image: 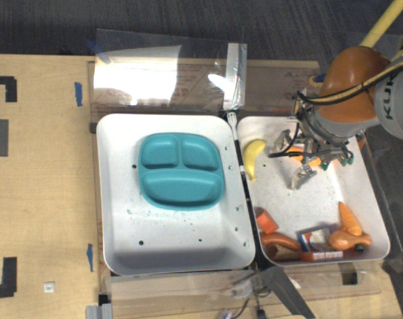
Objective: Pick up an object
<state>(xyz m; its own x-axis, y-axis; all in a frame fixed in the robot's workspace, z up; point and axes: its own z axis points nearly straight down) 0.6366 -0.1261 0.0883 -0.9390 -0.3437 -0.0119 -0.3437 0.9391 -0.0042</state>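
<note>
The gripper point(306, 171) hangs over the upper middle of the right bin point(376, 205), its metal fingers pointing down toward a bare patch of white floor, and as far as the slanted view lets me judge they stand a little apart with nothing between them; the tips are small and cluttered by cables, so I would not swear to how wide the gap is. The candidates for picking lie around it, none under it: a yellow banana point(253, 157) rests against the left wall of this bin, near the gripper but clearly to its left, while a carrot-like orange piece point(350, 219), a small labelled packet point(315, 238) and a red-orange item point(266, 222) crowd the near edge, well apart from the fingers. The left bin point(115, 198) carries a teal divided plate point(181, 169). The chief risk is that a straight descent from here closes on nothing, since the floor below the fingers looks empty. A move toward the banana risks a finger striking the bin wall or the rim between the bins, because the fruit sits tight against it. Going for the pile at the near edge risks a glancing grip, as the pieces touch and overlap.
</note>
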